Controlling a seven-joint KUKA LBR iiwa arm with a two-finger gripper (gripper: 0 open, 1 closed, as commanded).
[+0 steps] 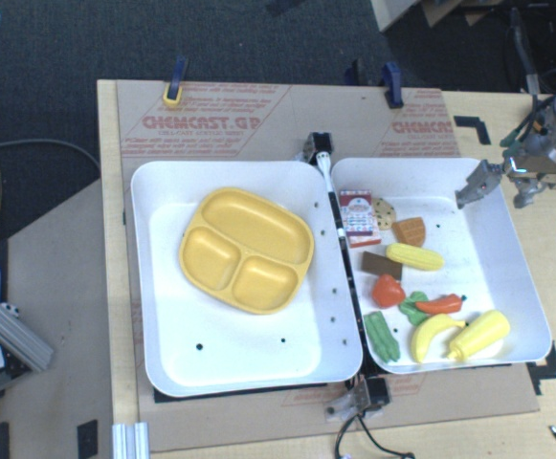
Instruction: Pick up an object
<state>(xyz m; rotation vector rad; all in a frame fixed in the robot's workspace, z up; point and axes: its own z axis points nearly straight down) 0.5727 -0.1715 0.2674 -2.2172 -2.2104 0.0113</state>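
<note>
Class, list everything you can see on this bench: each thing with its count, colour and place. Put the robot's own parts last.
Bins: 2, white, side by side on the bench.
Divided plate: 1, yellow, left bin.
Small carton: 1, red and white, right bin, near the divider.
Cookie: 1, tan, beside the carton.
Corn cob: 1, yellow, right bin, middle.
Tomato: 1, red, below the corn.
Banana: 1, yellow, near edge.
Green pod: 1, near edge.
Clamps: 2, blue, far edge.
Gripper: 1, grey, over the right bin's far right corner.
</note>
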